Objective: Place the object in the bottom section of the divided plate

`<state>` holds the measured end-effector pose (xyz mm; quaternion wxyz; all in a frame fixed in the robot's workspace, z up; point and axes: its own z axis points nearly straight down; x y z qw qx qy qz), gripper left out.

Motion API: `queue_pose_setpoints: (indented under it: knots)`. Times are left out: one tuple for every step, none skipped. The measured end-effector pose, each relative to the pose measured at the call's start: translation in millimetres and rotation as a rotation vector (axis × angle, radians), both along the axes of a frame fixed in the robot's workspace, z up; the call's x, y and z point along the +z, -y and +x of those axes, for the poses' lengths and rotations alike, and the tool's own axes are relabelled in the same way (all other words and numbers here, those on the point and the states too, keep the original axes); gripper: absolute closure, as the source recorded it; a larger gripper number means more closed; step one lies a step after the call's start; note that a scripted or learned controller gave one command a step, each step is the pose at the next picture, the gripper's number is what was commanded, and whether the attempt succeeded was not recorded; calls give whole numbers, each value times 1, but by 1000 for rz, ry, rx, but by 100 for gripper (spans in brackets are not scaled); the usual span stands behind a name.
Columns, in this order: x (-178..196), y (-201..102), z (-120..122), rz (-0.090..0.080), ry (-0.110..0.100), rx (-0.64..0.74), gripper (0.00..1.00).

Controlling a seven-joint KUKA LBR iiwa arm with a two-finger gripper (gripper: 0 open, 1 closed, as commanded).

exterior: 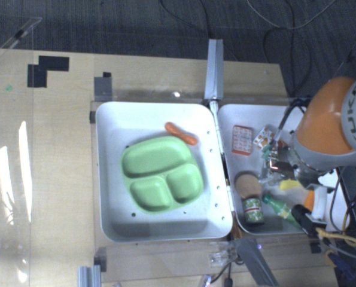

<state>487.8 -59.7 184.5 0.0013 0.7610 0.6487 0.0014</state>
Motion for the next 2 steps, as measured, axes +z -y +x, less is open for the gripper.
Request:
queue_pose_setpoints:
  knots:
    - [-81, 39, -1, 1, -2, -84, 100]
    - [-81, 39, -1, 1, -2, -84, 0]
